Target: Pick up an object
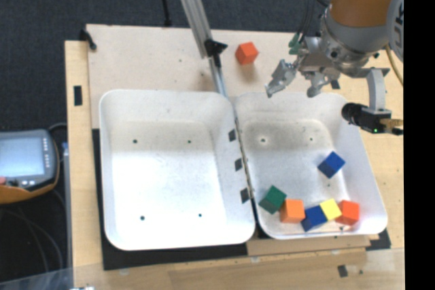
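Observation:
My gripper hangs open over the far rim of the right bin, with nothing between its two fingers. Low in that bin lie several cubes: a green one, an orange one, a blue one, a yellow one and a red-orange one. Another blue cube sits apart, higher and to the right. An orange cube rests on the bench behind the bins, left of the gripper.
The left bin lies beside the right one, sharing a middle rim. A slanted metal rail rises from the back of the bench near the bins' junction. A black fitting sticks out by the right bin's far right rim.

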You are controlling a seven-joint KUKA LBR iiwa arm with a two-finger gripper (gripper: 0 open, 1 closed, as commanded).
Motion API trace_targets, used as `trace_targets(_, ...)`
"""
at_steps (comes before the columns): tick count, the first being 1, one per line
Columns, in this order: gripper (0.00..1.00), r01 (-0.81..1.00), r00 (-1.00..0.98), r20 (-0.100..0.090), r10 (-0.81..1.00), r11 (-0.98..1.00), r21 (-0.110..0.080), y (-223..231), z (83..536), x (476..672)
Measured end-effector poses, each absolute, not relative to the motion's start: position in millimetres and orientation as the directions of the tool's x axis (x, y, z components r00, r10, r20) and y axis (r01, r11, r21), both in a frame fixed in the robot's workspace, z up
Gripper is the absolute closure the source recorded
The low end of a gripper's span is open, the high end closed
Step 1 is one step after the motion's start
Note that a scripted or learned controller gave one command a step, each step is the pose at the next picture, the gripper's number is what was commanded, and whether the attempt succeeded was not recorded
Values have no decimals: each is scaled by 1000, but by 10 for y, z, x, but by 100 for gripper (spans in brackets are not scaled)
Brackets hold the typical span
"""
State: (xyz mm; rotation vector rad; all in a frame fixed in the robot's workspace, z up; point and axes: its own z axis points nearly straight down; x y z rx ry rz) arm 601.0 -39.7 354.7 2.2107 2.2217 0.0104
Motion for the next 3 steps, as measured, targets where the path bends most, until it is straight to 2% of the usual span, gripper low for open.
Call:
trace_targets(1, 0, 1000, -6, -1, 1000, 6, -8, -85, 2174, 5967)
trace_targets(2, 0, 1000, 7, -5, 1000, -7, 4, -1144, 2587, 5884)
trace_targets(3, 0, 1000, 6, -4, 1000, -6, 5, -1598, 3020, 5306)
